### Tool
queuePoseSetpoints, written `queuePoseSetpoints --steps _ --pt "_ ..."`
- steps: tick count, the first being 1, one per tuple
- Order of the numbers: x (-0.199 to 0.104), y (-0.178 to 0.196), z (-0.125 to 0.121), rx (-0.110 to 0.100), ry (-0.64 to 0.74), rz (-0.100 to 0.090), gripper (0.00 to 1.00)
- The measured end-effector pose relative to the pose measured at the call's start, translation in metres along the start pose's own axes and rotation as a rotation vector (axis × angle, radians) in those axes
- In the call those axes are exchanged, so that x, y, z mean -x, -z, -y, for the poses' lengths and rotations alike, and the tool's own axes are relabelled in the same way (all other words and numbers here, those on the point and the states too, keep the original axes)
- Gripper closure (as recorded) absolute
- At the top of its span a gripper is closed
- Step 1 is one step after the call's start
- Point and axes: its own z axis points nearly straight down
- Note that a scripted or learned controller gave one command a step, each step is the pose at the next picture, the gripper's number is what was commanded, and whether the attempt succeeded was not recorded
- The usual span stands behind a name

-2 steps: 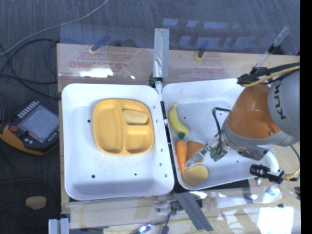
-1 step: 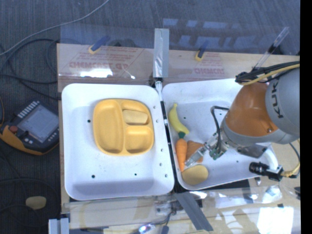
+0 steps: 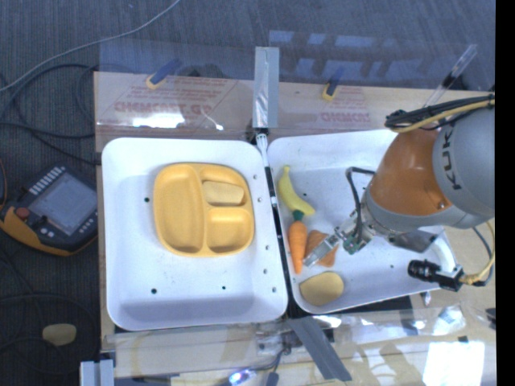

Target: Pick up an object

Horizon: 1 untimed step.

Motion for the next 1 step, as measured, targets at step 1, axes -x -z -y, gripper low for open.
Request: queuePoseSetpoints --steps 1 --pt "0.0015 0.0132 -0.0062 0.013 0.002 0.008 1.00"
